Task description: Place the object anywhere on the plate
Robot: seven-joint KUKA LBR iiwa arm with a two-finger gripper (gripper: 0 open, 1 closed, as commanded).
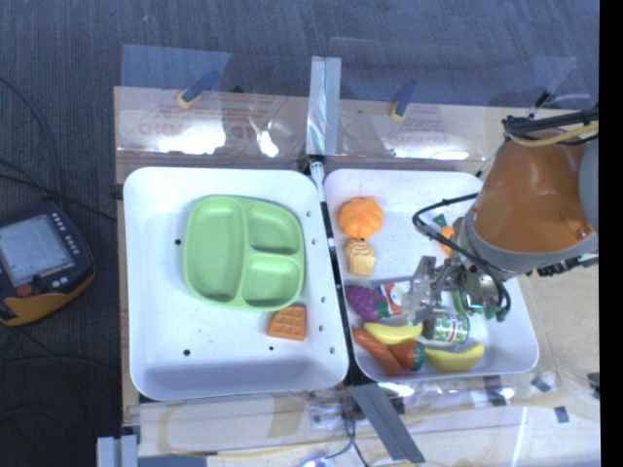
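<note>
I'm seeing gripper (435,305) hanging low in right bin (506,358), over toy-food pile: can (450,330), bananas (392,334), purple piece (364,302). Can't tell which is the object. Finger state: cannot tell. Green plate (243,251) sitting in left bin (156,348), waffle (287,323) just beside its corner.

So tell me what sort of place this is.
Likely a robot lab test bench, not a kitchen. Two white bins sit taped to a bench, a green plate and toy food such as a plastic banana fill them, and a control pendant lies on carpet.
</note>
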